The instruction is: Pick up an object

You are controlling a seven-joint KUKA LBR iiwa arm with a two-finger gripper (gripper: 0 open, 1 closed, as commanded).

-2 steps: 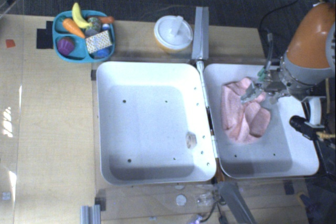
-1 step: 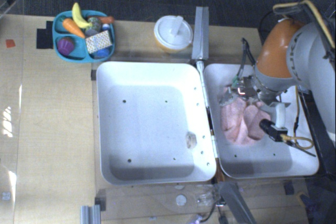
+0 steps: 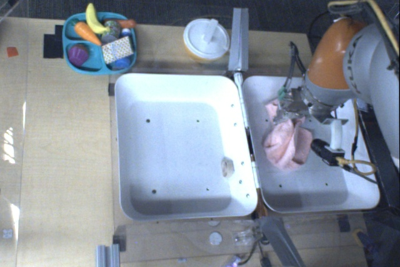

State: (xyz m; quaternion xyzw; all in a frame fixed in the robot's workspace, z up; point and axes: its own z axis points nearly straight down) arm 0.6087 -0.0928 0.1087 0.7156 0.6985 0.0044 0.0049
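1. The soft, crumpled pink cloth-like object [image 3: 284, 142] is seen in the right shallow white plastic bin [image 3: 312, 197], in its left-centre part, near the wall shared w/ the left shallow white plastic bin [image 3: 175, 147].
2. The hand [image 3: 294, 110] of the grey arm w/ the orange band [image 3: 328, 62] is placed over the upper end of the pink object, approx. touching it or just above it; contact can't be confirmed from this slant.
3. Hand state: it cannot be told whether it is wide or narrow, as the tips are masked by dark wrist hardware and cables. No hold on the pink object can be claimed.
4. Key relation: the pink object is laid mostly below the hand in the view, i.e. toward the near edge of the bin. Its long axis is judged to run roughly far-to-near, slightly slanted, so the bulk lies off-centre from the hand.
5. Judgement: a grasp at the present spot would catch only the upper end; a more central grip would call for a short shift toward the near edge.
6. A small greyish object [image 3: 227, 166] is seen in the left bin, near its right wall, well apart from the hand.
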